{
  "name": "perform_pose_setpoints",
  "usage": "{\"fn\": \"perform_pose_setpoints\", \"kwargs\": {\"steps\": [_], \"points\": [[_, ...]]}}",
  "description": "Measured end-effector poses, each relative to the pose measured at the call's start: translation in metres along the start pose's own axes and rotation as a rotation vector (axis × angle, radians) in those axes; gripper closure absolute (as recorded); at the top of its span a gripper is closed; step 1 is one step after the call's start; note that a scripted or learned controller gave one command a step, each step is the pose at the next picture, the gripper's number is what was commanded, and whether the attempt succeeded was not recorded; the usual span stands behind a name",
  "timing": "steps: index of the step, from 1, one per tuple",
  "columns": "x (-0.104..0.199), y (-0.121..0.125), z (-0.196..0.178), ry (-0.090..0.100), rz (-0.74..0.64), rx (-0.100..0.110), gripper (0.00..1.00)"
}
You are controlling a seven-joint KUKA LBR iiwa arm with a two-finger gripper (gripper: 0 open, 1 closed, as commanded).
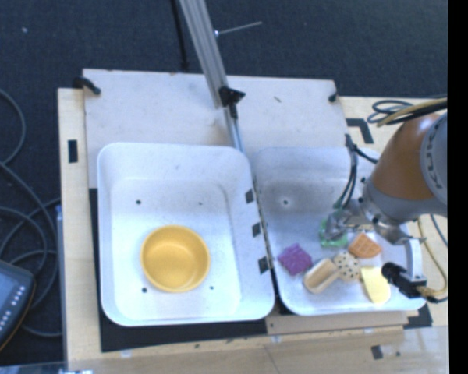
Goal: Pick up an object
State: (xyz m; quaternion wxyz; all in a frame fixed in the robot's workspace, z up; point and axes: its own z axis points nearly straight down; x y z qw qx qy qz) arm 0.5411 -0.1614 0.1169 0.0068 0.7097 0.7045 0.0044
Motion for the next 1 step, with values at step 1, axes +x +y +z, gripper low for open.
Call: {"fn": "perform_pose_setpoints", "kwargs": {"steps": [1], "points": [[0.0006, -0.0013, -0.0633, 0.001, -0.011, 0.007, 1.00]]}}
